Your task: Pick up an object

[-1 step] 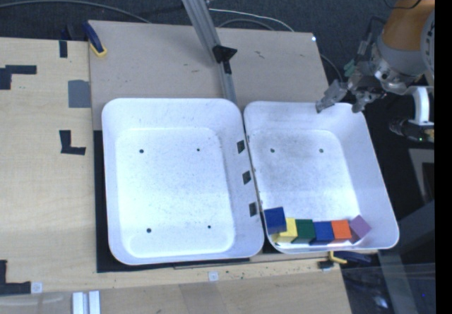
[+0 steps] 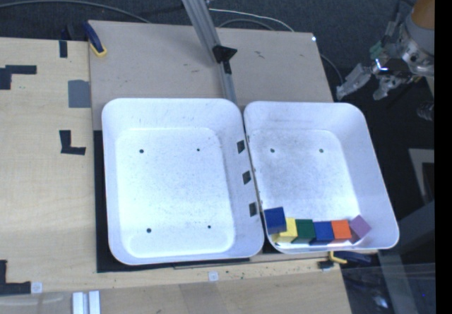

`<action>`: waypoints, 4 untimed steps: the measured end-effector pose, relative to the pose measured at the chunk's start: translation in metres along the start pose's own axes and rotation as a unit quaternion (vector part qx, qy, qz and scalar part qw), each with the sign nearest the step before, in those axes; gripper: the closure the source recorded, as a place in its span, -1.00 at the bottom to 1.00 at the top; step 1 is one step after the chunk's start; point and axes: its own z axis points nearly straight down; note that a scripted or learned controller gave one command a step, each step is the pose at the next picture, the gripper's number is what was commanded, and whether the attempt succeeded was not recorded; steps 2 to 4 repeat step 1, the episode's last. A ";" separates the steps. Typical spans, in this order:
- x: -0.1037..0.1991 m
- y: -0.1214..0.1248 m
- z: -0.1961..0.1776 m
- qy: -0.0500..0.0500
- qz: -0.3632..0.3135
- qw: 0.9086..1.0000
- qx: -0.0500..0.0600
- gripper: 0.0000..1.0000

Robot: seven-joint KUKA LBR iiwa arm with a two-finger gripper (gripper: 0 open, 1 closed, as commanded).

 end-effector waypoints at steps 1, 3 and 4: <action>0.030 0.007 -0.074 0.001 -0.002 1.000 -0.001 -1.00; 0.030 0.007 -0.074 0.001 -0.002 1.000 -0.001 -1.00; 0.030 0.007 -0.074 0.001 -0.002 1.000 -0.001 -1.00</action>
